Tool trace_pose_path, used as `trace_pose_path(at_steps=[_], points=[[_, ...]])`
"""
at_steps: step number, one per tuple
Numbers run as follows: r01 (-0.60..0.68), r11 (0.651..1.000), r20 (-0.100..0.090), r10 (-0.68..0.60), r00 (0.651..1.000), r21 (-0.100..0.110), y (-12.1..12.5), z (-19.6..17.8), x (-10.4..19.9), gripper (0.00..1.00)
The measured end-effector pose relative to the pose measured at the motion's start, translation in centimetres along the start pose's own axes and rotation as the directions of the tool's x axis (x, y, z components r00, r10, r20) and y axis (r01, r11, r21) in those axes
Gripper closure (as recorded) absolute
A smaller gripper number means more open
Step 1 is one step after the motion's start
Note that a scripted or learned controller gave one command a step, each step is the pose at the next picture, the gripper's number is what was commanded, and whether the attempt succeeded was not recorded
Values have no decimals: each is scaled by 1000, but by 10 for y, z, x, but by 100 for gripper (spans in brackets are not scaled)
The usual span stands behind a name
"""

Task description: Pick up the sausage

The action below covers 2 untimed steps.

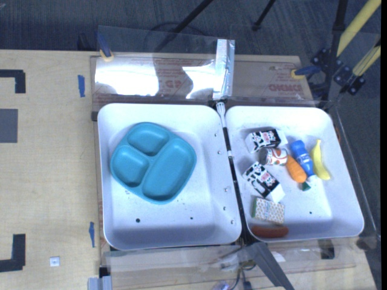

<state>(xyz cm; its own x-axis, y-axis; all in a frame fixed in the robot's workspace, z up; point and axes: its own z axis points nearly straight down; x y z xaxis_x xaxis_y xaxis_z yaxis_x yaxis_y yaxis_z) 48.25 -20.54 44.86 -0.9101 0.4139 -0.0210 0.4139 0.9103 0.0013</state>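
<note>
At the right white plastic bin's near wall I see the reddish-brown sausage, just beside a patterned square packet; the claw's state I cannot tell.

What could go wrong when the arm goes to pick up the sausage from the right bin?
1. The sausage lies against the near wall of the right bin, so the fingers may hit the wall or slip off.
2. A patterned packet lies just above it; the gripper might push or catch that instead.
3. The sausage sits partly in shadow at the rim, so aim could be off.
</note>
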Motion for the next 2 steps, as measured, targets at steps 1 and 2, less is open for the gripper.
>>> trace_pose_path(at_steps=[1, 2], points=[[-1, 1000, 11, 1, 1000, -1, 0, -12, -2, 100], [-2, 1000, 22, 2, 1000, -2, 1, -24, -4, 100]])
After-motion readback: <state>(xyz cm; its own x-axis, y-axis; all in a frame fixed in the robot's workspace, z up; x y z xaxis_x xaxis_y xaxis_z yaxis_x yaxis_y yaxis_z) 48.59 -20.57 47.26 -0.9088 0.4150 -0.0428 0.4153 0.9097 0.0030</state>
